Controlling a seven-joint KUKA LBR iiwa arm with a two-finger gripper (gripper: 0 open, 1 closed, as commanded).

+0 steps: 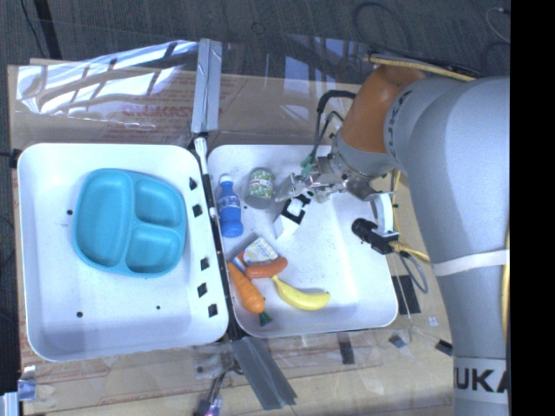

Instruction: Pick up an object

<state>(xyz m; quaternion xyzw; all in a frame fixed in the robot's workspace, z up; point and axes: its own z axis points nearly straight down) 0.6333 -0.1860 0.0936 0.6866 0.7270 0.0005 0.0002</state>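
Tool over bin, bottle (blue), banana

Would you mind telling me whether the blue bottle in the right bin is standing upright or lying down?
Lying down: the blue bottle rests lengthwise on the right bin floor, its white cap toward the far wall.

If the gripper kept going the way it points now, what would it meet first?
The gripper points left and down into the right bin; probably the bin floor near the small jar, though depth is unclear.

floor: dark carpet | bench: brown board | sheeting: clear plastic, glare
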